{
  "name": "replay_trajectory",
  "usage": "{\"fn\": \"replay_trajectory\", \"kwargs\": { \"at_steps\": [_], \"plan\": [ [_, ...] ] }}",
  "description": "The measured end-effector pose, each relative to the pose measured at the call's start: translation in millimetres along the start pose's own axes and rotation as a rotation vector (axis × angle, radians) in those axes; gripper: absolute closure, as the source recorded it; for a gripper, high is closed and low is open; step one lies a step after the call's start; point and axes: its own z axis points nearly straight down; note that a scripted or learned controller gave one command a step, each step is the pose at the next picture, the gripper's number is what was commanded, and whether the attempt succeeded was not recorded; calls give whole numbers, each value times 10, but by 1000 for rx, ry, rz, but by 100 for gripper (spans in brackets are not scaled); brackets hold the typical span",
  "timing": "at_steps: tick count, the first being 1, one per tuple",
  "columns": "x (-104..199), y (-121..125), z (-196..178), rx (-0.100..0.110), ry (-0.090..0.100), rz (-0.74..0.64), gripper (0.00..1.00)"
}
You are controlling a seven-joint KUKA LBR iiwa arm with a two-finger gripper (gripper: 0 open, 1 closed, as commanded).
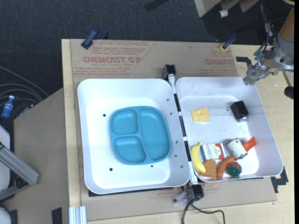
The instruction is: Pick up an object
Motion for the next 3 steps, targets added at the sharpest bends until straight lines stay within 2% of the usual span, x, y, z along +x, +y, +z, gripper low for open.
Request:
{"fn": "replay_trajectory", "kwargs": {
  "at_steps": [1, 2, 3],
  "plan": [
    [-4, 9, -414, -7, -2, -1, 100],
    [3, 3, -38, -1, 0, -1, 100],
    [-4, 5, -411, -7, -2, -1, 100]
  ]
}}
